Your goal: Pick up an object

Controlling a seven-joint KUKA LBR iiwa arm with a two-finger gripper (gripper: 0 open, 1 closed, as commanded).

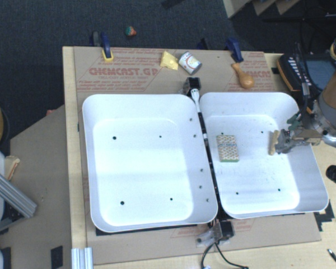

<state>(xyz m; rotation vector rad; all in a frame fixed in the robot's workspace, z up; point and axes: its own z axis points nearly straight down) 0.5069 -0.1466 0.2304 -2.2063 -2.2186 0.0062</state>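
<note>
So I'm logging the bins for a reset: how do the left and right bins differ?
The right bin holds a small patterned pad; the left bin shows bare floor. The gripper hangs over the right bin, not the left. The left bin looks wider. Both are shallow, white, round-cornered.

The grey arm (pixel 330 102) reaches in from the tabletop's right edge, wrist bent low, its end effector (pixel 280 143) pointing leftward toward the tabletop's middle.
</note>
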